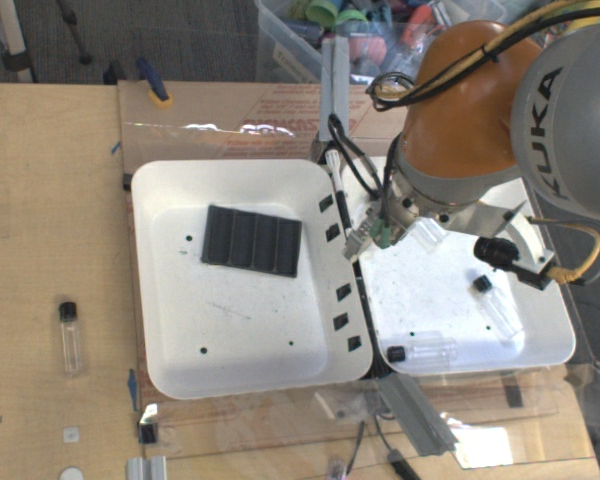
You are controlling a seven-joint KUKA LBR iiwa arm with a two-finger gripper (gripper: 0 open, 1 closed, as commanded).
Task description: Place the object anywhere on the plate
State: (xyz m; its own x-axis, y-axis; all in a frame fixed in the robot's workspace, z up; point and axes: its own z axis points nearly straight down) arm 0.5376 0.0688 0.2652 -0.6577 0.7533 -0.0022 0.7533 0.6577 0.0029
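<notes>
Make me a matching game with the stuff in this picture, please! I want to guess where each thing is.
Things:
1. black ridged plate
2. clear vial with black cap
3. small vial
4. box of colourful toys

Places:
A. on the wooden bench, left of both bins
B. in the left bin
C. behind the bins, at the top
D. near the front edge of the right bin

Pairs: 1-B, 2-D, 3-A, 4-C

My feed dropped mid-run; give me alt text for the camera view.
The grey-and-orange arm's hand hangs over the right bin, which holds clear vials. The left bin holds a dark ribbed plate. Another vial lies on the bench.
</notes>
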